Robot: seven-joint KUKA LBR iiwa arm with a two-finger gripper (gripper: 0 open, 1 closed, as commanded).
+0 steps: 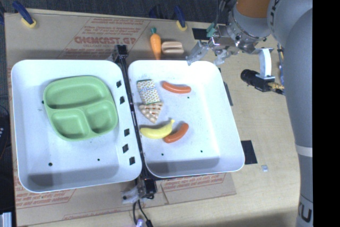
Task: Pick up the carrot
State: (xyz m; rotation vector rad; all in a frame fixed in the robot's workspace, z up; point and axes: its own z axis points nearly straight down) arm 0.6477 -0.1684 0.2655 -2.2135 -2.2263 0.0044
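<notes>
i see the carrot (155, 44) lying on the cardboard (101, 34) behind the right bin (212, 114), outside it, its green top pointing away from me. just beside it to the right sits a small bun-like toy (172, 48). my gripper (204, 51) hovers over the right bin's far right corner, near the bun and apart from the carrot; it grasps nothing, though how wide it is spread i cannot tell. inside the right bin lie two sausages (176, 87), a banana (156, 131) and two patterned wedges (149, 92). the left bin (26, 114) carries a green divided tray (81, 107).
</notes>
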